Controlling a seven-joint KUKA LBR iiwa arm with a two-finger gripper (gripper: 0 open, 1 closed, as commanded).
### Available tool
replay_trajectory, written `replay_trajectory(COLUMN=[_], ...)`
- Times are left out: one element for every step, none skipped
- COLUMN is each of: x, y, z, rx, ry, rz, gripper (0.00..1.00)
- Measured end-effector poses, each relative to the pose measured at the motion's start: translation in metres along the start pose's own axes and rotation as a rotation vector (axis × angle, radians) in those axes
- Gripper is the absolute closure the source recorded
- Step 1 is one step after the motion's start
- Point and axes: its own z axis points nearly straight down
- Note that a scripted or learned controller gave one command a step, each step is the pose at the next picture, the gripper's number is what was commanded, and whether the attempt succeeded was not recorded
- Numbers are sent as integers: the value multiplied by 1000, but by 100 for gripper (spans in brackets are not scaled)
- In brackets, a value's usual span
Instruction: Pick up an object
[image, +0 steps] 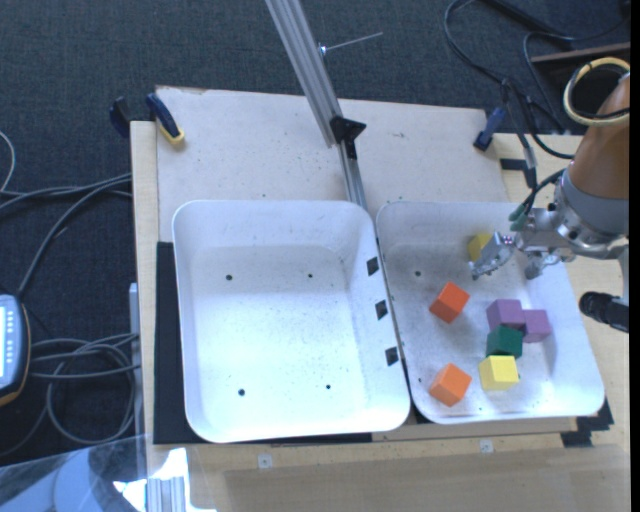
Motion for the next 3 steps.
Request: replay_trajectory(x=[-4, -5, -5], y=[5, 12, 13], z=[61, 102, 91], rx=[1, -23, -28], ry=[0, -3, -5], rz=[0, -1, 0], gripper=[0, 0, 100])
